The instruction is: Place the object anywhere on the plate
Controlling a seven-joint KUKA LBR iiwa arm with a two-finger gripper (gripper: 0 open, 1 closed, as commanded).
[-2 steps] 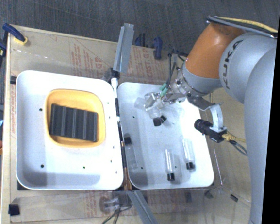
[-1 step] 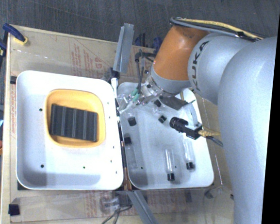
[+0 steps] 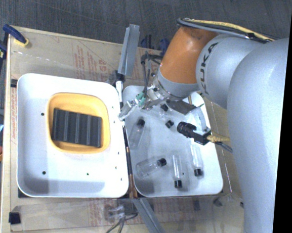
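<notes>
On the left I see the plate (image 3: 75, 148) — yellow rim, dark ribbed insert — lying in the left bin (image 3: 29, 177) on the desk (image 3: 65, 50). In the right bin (image 3: 211, 182) lie several clear vials (image 3: 149, 165) with black caps, long axes pointing various ways. The end effector (image 3: 146, 99) hangs over that bin's far-left corner — whether it grips anything, I cannot tell.

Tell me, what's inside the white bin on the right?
Several clear little vials with black caps lie in the right bin. The arm covers the bin's far part, so anything there is hidden.
</notes>
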